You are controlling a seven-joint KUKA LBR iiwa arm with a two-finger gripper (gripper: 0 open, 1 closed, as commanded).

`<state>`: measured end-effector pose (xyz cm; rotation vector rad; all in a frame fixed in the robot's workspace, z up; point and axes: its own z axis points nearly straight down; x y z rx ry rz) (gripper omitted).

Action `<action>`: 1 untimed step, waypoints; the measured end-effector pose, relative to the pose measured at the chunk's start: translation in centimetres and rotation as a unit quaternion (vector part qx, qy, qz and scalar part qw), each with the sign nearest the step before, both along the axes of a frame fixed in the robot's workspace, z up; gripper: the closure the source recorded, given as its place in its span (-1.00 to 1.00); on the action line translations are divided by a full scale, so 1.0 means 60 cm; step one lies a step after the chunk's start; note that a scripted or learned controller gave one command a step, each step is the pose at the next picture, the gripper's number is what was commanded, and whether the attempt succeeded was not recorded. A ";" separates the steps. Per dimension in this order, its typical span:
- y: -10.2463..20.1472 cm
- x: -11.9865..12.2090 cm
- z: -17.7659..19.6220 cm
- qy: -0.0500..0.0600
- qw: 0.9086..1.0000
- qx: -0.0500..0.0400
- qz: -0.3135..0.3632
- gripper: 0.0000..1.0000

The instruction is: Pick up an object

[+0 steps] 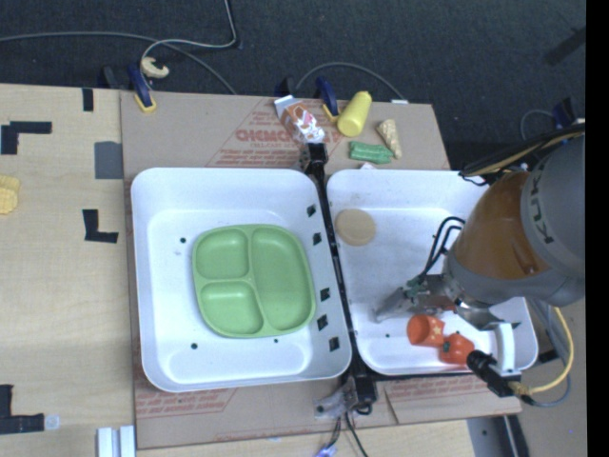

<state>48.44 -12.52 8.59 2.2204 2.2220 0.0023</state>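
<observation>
Two white bins side by side on a cardboard-covered counter (190, 141).

Left bin (157, 255): holds a green divided plate (253, 280) with three compartments, lying flat near the middle.

Right bin (400, 198): holds a tan round disc (356, 228) near the upper left corner, close to the divider between the bins. Two red objects near the front wall: a red tomato-like piece (424, 329) and a second red piece (456, 348) just beside it to the right. Exact shape of either too small to tell.

Arm (533, 227) entering from the right, with the orange band above the wrist, reaching down into the right bin. Hand (388, 307) low over the bin floor, pointed toward the left, its tip just left of and above the first red piece. Nothing visible between the fingers. Opening width: cannot tell, fingers too small and blurred.

Behind the bins on the cardboard: a yellow bottle-shaped toy (354, 113), a green bar (371, 152), a beige cone-like piece (389, 137) and a small printed carton (300, 120), all near one another and apart from the bins.
</observation>
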 end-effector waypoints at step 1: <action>-0.001 0.001 0.017 -0.001 1.000 -0.001 0.000 1.00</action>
